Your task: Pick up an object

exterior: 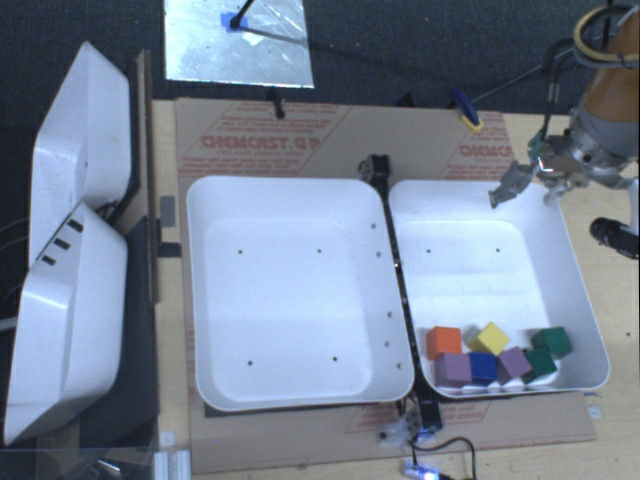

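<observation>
You have nothing picked yet: the end effector (pixel 528 181) hangs open and empty at 1 o'clock of the right bin (pixel 500 240), well apart from the blocks (pixel 494 354) clustered at its 6 o'clock edge, so descent and grasp remain.

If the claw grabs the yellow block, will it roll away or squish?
The yellow block probably won't roll: it looks like a cube with flat faces. It seems rigid, so likely no squishing. It sits tight among other blocks, so a push would probably nudge the purple block too.
</observation>
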`<state>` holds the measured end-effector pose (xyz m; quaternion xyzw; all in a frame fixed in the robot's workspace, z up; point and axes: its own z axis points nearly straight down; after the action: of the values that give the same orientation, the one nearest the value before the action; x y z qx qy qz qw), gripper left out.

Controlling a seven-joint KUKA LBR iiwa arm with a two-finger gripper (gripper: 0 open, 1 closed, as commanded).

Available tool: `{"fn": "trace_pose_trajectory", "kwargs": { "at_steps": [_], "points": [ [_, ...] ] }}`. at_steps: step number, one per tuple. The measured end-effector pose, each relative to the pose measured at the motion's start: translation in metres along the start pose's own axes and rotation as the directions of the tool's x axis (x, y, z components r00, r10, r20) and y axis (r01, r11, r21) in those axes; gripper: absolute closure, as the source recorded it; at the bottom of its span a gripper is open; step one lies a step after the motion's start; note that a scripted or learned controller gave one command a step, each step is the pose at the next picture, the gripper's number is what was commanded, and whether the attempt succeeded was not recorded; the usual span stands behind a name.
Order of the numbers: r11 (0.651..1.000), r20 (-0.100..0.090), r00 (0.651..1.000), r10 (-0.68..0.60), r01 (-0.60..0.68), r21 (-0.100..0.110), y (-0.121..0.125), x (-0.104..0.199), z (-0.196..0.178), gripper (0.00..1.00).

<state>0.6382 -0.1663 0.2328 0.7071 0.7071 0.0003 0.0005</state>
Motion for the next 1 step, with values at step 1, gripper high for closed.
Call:
{"fn": "trace_pose_trajectory", "kwargs": {
  "at_steps": [1],
  "points": [
    [1.000, -0.002, 1.000, -0.002, 0.002, 0.010, -0.0030, 0.0229, 0.1183, 0.00]
  ]
}}
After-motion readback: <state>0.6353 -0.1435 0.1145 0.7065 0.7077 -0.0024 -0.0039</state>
